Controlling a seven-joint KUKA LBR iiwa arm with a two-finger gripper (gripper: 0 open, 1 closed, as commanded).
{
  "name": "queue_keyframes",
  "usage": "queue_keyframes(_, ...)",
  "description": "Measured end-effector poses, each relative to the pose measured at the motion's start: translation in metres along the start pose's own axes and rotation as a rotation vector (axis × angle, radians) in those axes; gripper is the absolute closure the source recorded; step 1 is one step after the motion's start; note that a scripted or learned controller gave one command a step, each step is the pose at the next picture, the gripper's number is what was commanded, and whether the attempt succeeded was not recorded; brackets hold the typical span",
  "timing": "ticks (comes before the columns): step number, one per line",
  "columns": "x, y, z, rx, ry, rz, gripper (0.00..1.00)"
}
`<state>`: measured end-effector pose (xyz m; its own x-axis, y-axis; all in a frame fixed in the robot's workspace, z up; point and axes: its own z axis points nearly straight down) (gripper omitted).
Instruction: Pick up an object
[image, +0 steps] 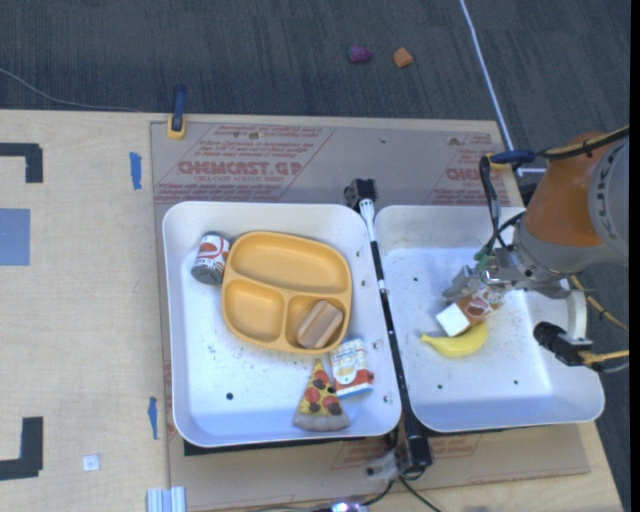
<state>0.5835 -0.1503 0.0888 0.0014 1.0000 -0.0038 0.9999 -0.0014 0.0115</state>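
Note:
In the right bin (520, 395) my gripper (477, 287) is low over a small red and white object (483, 303), which it partly hides. I cannot tell whether it touches that object. A white block (453, 320) lies just to the lower left of the gripper. A yellow banana (458, 343) rests below the block. The grey arm with its orange band (560, 205) reaches in from the right.
The left bin (190, 400) holds a yellow divided plate (285, 290) with a bread roll (319, 323) in one compartment. A crushed can (209, 257), a small carton (351, 364) and a pizza slice (320, 398) lie around it. A black clamp (361, 193) sits between the bins.

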Motion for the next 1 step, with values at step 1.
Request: queue_keyframes(1,-0.0031,0.0015,-0.0118,-0.007,-0.008,0.001,1.0)
